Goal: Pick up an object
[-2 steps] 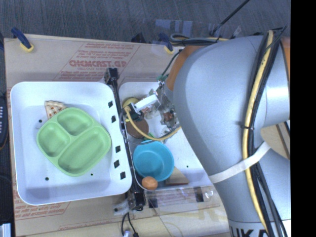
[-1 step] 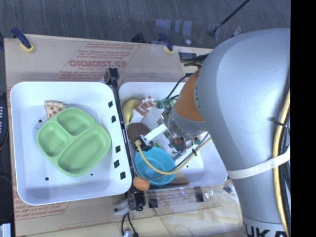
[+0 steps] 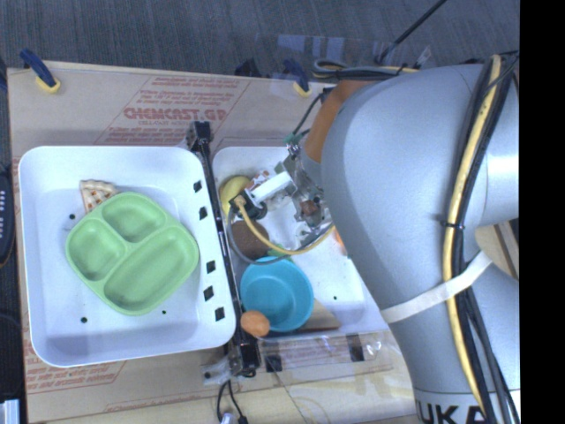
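Reaching into right bin (image 3: 353, 303), gripper (image 3: 305, 210) above blue bowl (image 3: 276, 294), finger spread impossible to tell

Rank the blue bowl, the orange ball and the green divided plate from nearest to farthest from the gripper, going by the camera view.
1. Blue bowl: right bin, just below the gripper.
2. Orange ball: lower-left corner of the right bin, past the bowl.
3. Green divided plate: left bin, across the divider.
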